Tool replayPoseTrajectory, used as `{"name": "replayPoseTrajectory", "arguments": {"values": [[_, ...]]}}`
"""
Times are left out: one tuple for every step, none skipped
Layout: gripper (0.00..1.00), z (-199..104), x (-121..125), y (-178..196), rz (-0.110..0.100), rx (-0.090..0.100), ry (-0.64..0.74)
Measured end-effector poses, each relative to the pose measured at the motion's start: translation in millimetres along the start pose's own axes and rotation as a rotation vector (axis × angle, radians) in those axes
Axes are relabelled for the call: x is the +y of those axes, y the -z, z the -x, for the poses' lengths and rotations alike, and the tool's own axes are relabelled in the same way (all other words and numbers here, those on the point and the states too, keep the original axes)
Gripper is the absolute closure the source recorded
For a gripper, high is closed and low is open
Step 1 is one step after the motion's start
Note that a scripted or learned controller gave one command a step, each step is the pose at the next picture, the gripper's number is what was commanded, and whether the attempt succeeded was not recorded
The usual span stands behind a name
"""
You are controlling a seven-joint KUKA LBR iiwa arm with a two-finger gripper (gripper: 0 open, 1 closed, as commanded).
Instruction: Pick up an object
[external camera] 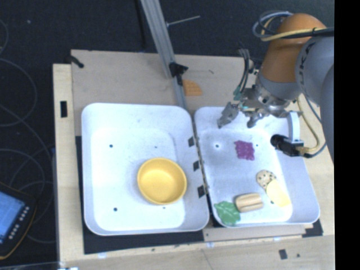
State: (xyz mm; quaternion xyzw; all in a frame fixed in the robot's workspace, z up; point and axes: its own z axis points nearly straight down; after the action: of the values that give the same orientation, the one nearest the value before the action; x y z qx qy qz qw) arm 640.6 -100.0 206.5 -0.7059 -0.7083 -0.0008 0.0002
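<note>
My gripper (241, 119) hangs over the far edge of the right bin (222, 167), fingers spread open with nothing between them. A purple object (244, 149) lies just in front of it on the bin floor. Near the bin's front sit a tan cylinder (248, 202), a green piece (226, 211), a pale yellow piece (278, 194) and a small speckled round object (265, 178). A yellow bowl (162, 180) rests in the left bin (112, 151).
A metal strut (160, 38) slants down from the top to the gap between the bins. An orange patch (192, 88) marks the bench behind the bins. Cables loop off the arm's wrist at right.
</note>
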Motion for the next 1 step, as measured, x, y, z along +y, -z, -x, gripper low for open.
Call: {"name": "replayPoseTrajectory", "arguments": {"values": [[0.0,0.0,0.0,0.0,0.0,0.0,0.0]]}}
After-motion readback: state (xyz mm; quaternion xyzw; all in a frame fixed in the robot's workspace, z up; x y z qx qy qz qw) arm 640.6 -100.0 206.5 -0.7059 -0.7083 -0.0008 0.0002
